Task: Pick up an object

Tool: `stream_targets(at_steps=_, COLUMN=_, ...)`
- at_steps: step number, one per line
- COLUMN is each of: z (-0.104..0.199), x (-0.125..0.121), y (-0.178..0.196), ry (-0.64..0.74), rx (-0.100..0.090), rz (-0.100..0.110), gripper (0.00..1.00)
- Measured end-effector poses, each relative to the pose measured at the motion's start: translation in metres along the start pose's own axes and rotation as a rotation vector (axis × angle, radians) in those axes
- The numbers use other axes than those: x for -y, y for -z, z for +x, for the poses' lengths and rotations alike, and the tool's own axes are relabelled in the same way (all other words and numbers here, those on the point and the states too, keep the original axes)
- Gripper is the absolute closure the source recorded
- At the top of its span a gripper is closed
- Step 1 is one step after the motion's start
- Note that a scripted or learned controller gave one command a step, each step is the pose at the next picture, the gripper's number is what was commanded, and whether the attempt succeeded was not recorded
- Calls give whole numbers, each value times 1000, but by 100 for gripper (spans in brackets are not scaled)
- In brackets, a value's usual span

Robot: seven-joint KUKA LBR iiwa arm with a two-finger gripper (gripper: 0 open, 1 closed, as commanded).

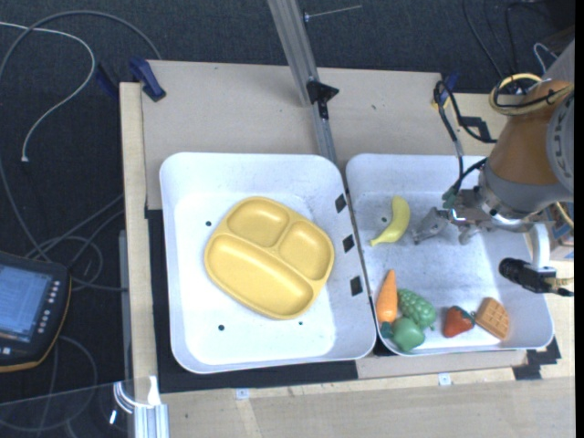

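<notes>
The right bin (456,176) holds a yellow banana (394,222) at its upper left. Along its front lie an orange carrot (388,295), a bunch of green grapes (417,306), a green pepper (407,335), a red strawberry (458,320) and a brown waffle (494,318). My gripper (447,234) hangs over the middle of this bin, just right of the banana and apart from it. Its fingers (425,234) are spread open with nothing between them.
In the left bin (182,245) lies a yellow divided plate (269,256). A metal pole (301,53) slants down to the gap between the bins. Black clips (349,243) sit on the wall between them. A black part (525,275) juts in at the right.
</notes>
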State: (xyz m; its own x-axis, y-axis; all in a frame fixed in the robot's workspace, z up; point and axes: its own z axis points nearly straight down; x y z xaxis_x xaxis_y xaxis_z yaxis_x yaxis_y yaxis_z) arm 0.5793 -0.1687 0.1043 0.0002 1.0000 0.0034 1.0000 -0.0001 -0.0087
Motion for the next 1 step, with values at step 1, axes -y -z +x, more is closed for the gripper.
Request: stream_targets(at_steps=1, z=0, x=-3, y=16, ry=1, rx=2, rz=-9, gripper=100)
